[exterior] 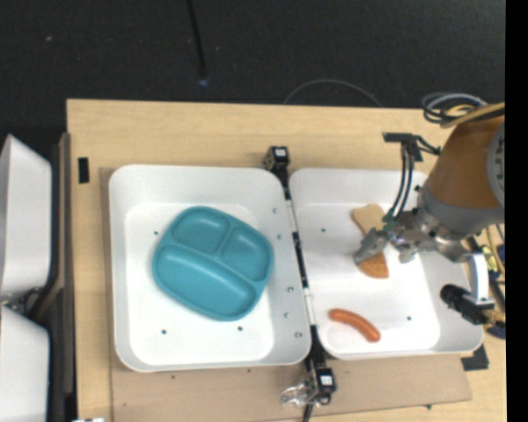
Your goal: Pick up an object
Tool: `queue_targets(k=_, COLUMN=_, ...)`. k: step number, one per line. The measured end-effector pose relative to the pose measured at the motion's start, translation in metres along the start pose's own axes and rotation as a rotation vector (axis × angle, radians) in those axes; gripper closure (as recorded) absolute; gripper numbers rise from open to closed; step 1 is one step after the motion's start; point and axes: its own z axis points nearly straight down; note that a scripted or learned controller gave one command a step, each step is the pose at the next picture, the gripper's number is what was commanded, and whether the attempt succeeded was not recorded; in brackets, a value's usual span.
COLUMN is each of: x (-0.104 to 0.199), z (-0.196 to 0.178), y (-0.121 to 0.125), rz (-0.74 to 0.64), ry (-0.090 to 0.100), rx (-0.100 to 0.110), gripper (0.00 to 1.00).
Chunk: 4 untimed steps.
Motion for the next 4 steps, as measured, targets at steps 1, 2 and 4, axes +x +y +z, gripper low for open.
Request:
queue_targets(k=1, x=-0.005, z=0.057, y=-0.009, rz=0.0, ry=0.001, rx=0.001, gripper=0.0)
queue_targets(k=2, x=-0.005, z=0.043, y=-0.007, rz=0.003, ry=0.002, rx=-0.007, gripper=1.0)
queue_targets(k=4, x=-0.017, z=-0.067, y=-0.001, rz=-0.005, ry=0.0, rx=-0.011, gripper=1.0)
